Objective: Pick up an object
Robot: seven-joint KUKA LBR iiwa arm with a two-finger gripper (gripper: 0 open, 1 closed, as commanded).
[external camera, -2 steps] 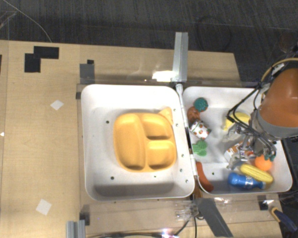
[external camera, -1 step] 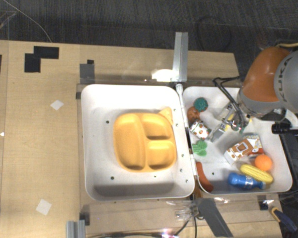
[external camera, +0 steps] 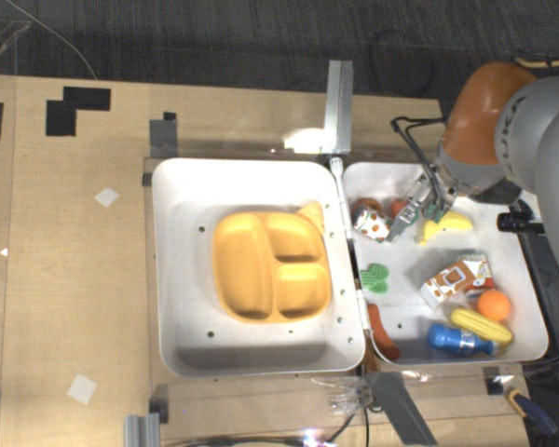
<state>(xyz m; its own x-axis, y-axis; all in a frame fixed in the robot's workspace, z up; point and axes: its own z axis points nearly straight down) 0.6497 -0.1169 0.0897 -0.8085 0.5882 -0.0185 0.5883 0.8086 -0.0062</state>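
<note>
Yellow toy (external camera: 452,223) just beside pincer (external camera: 417,210)

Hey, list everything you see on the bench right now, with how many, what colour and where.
Bins: 2, white, side by side; left bin, right bin.
Divided tray: 1, yellow, in the left bin.
Small carton: 1, white with brown spots, right bin, upper left.
Banana: 1, yellow, right bin, top, by the gripper.
Green toy: 1, green, right bin, left side.
Box: 1, brown and white, right bin, middle.
Orange ball: 1, orange, right bin, right side.
Corn cob: 1, yellow, right bin, lower right.
Blue toy: 1, blue, under the corn cob.
Sausage: 1, red-brown, right bin, lower left edge.
Arm: 1, grey and orange, from the right.
Gripper: 1, over the right bin's top.
</note>
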